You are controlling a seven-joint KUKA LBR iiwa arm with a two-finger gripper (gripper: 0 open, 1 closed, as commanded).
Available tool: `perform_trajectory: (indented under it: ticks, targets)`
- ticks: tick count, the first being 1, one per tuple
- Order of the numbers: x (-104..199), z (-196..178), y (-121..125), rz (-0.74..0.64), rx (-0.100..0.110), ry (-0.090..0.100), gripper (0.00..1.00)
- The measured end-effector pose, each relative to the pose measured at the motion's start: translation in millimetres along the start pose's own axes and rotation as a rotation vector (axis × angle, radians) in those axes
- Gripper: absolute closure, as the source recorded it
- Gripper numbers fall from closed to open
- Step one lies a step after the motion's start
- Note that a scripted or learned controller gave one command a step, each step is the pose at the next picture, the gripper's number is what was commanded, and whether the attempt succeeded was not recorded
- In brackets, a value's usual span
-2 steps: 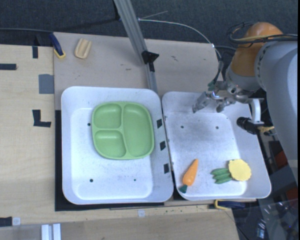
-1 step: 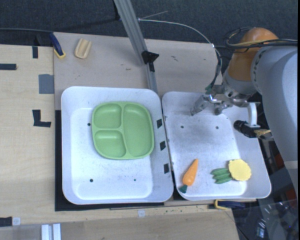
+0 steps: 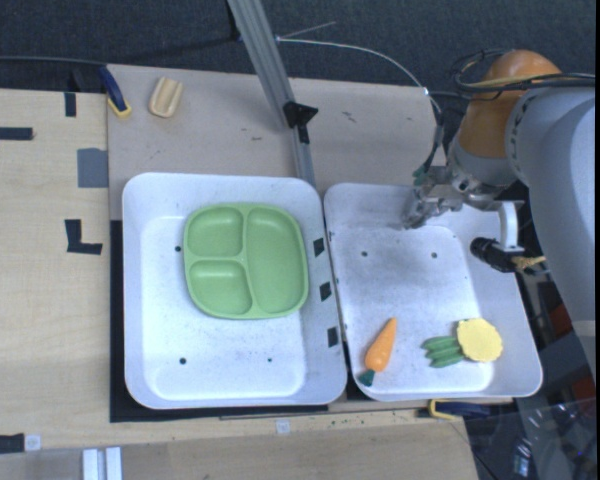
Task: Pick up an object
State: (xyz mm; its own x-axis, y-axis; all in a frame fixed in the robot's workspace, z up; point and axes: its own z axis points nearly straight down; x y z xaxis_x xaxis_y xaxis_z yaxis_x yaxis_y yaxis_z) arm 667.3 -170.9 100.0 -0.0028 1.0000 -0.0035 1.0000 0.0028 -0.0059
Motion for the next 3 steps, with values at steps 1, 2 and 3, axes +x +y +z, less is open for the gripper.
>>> perform_trajectory:
  ticks: [1,2,3]
  targets:
    - [4,-54,10,0.001,-0.010,0.003,1.00]
    - [4,-107,11,0.001,-0.010,0.003,1.00]
    - [57,-118,-2,-0.003,-0.006,0.005,1.00]
